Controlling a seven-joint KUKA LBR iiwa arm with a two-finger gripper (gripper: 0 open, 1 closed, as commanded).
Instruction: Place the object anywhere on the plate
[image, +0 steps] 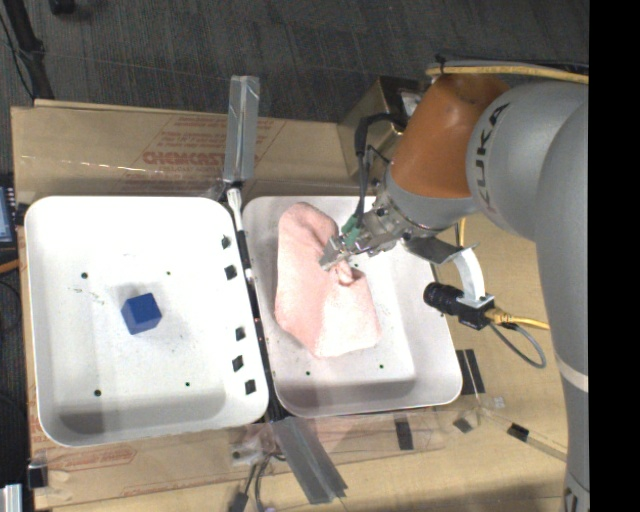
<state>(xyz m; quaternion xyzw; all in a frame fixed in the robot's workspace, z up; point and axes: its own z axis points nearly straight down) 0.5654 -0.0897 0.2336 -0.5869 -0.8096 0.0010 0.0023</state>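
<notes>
A small blue cube (142, 311) rests on the floor of the left bin (60, 250), left of its middle. A pink, cloth-like sheet (320, 295) lies rumpled in the right bin (425, 345), running from the bin's far side toward its centre. My gripper (340, 260) is low over the upper right part of this pink sheet, touching or almost touching it. Far from the blue cube, it has the wall between the bins in the way. I see nothing clearly held in it.
The grey arm with its orange band (450, 130) reaches in from the upper right over the right bin. A black connector with a yellow cable (470, 305) hangs at that bin's right rim. Cardboard (150, 140) lies behind both bins.
</notes>
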